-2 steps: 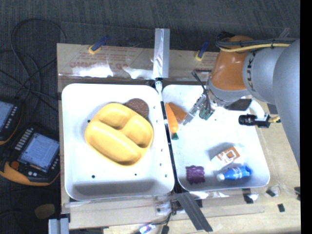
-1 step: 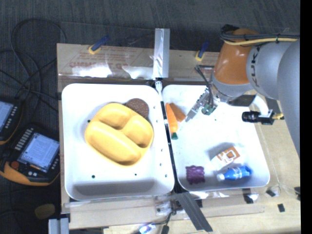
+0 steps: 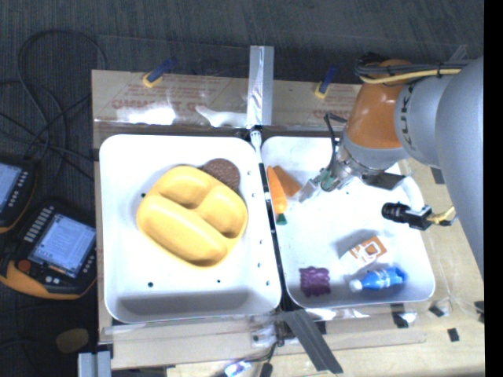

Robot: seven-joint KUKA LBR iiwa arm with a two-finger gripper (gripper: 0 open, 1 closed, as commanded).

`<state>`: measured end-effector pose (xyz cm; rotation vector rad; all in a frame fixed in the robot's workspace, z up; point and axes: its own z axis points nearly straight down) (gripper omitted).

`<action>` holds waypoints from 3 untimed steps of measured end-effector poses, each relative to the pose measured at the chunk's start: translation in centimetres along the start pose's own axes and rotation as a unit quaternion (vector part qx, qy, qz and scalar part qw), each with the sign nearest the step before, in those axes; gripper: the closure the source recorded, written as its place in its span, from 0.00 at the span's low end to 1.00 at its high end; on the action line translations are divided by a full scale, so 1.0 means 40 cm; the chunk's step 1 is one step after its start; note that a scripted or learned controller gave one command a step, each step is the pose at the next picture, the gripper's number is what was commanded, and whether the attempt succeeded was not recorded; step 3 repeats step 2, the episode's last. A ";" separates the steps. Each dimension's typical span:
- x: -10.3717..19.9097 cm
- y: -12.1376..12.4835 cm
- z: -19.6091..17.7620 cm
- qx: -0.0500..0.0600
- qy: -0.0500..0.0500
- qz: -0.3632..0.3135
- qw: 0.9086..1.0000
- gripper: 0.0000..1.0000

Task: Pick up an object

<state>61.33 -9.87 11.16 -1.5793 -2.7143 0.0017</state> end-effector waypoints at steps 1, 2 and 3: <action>0.001 -0.015 0.042 0.001 0.000 0.149 0.989 1.00; -0.006 -0.018 0.040 0.000 -0.003 0.150 0.989 0.00; -0.006 -0.018 0.040 0.000 -0.003 0.150 0.989 0.00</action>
